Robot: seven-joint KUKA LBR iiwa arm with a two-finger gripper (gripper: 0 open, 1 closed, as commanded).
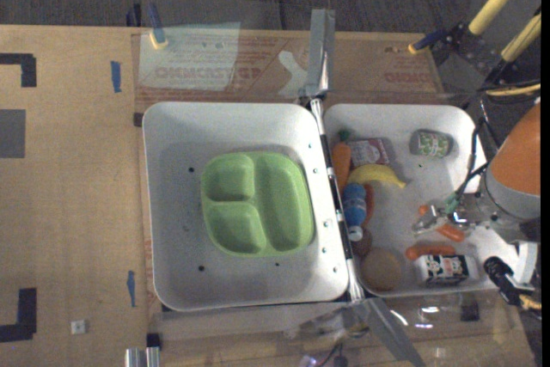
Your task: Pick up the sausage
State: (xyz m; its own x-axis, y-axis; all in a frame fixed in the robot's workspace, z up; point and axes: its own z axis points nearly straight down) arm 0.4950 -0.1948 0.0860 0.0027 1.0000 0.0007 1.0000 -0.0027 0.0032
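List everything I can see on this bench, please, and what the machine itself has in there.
Bins: two, white, side by side.
Divided plate: one, green, left bin.
Carrot: one, orange, right bin's left edge.
Banana: one, yellow, right bin.
Bottle: one, blue, below the banana.
Sausage: one, orange-red, right bin, lower part.
Round brown item: one, bottom of right bin.
Carton: one, black and white, bottom right.
Arm: one, grey with orange band, right.
Gripper: one, above the sausage.
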